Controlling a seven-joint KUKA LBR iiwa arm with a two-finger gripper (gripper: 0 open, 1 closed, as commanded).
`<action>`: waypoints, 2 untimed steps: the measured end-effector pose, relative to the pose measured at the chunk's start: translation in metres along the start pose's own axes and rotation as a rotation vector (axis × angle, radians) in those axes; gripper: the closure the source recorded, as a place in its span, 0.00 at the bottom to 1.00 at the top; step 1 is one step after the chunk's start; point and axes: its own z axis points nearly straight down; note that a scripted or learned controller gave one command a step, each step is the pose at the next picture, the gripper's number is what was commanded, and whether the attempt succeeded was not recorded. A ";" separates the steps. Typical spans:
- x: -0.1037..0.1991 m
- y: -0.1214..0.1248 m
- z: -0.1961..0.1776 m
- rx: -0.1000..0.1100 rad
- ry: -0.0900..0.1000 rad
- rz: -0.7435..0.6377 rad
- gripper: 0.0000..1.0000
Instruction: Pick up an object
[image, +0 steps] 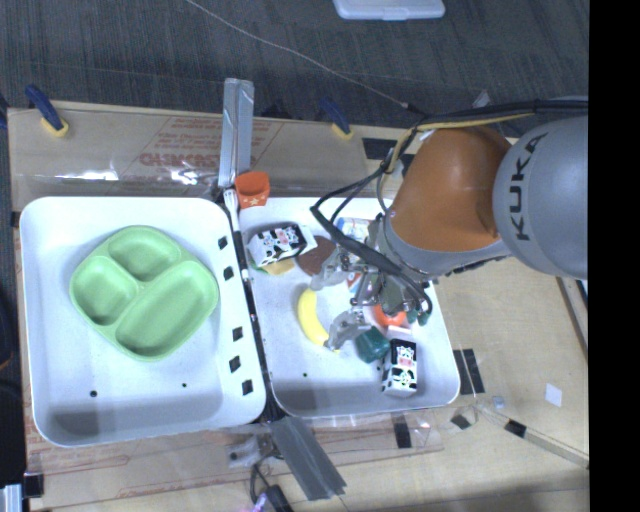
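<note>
Even, bright overhead light, soft shadows, mild glare on white bins (40, 300), slightly grainy.

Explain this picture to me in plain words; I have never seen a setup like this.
One camera looks down at a slant on a bench bearing two shallow white bins. The grey machine with the orange band is a robot arm reaching in from the right; its gripper hangs low over the right bin. That bin holds a banana, two small cow-print cartons, an orange cup at its top corner, and a teal piece. The left bin holds a green divided plate. Whether the gripper holds anything cannot be told.
</note>
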 end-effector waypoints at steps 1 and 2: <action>-0.008 -0.004 0.108 -0.001 0.004 0.014 0.00; -0.011 -0.003 0.096 0.000 -0.002 0.006 1.00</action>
